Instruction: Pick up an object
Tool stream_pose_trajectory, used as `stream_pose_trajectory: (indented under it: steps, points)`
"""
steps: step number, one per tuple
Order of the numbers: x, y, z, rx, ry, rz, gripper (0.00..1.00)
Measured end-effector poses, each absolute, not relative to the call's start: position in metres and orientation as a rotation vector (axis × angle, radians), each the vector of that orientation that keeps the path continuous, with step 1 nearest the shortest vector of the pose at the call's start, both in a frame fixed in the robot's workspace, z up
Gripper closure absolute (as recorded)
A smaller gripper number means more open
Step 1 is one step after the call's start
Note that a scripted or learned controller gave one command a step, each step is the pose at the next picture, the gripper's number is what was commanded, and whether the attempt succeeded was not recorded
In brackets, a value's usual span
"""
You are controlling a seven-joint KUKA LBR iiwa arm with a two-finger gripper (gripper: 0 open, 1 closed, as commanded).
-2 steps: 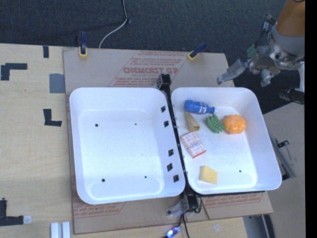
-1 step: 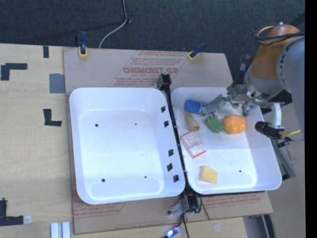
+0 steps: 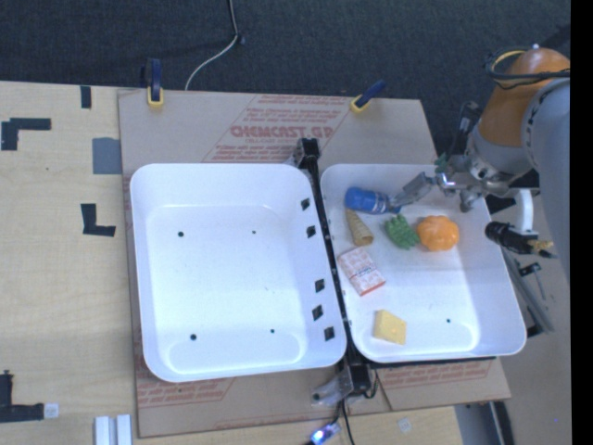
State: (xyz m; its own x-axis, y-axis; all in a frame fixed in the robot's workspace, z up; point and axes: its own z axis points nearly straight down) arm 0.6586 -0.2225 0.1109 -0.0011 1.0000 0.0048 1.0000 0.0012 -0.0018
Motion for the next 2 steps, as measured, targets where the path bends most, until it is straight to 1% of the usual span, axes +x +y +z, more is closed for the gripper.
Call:
stream_pose_trajectory:
  steps: [1, 2]
  points:
    - [0.669, -0.222, 0.130, -2.217, -2.224, -0.002, 0.00]
    - [0.667, -0.152, 0.098, -2.205, -2.224, 0.012, 0.00]
